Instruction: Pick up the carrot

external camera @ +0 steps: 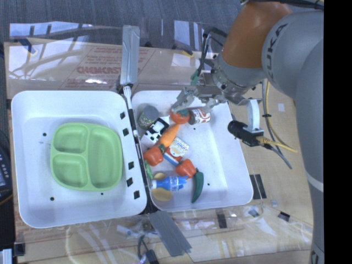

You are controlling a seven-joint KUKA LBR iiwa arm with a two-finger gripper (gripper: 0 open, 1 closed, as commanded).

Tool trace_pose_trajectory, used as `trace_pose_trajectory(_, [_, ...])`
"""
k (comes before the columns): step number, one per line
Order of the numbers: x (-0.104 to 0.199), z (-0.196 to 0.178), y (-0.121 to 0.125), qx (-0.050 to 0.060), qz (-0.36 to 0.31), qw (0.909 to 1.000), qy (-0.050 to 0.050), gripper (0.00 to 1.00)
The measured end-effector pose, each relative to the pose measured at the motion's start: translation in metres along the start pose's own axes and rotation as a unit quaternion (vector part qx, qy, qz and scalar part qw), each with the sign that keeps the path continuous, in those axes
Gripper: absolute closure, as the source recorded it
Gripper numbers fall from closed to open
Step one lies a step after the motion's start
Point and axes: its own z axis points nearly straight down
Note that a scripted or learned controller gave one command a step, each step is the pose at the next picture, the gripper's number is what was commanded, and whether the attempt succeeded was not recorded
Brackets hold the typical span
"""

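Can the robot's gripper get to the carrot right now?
Probably yes. The gripper hangs just above the carrot's upper end in the right bin, and nothing lies on top of the carrot, though toys crowd around it.

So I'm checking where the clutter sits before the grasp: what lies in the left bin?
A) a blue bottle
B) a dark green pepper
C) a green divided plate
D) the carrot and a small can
C: the green divided plate lies alone in the left bin, while the carrot, the can and the other items all sit in the right bin.
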Motion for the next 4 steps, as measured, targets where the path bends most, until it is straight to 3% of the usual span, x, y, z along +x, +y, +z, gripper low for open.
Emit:
trace_pose_trajectory(1, [0.001, 0.129, -0.013, 0.000, -0.182, 0.9833, 0.000, 0.00])
trace_pose_trajectory(2, [-0.024, 0.173, -0.008, -0.002, -0.187, 0.9823, 0.000, 0.00])
trace_pose_trajectory(3, [-0.027, 0.164, -0.009, 0.000, -0.188, 0.9822, -0.001, 1.00])
trace_pose_trajectory(4, [0.088, 0.073, 0.029, -0.003, -0.255, 0.9670, -0.001, 1.00])
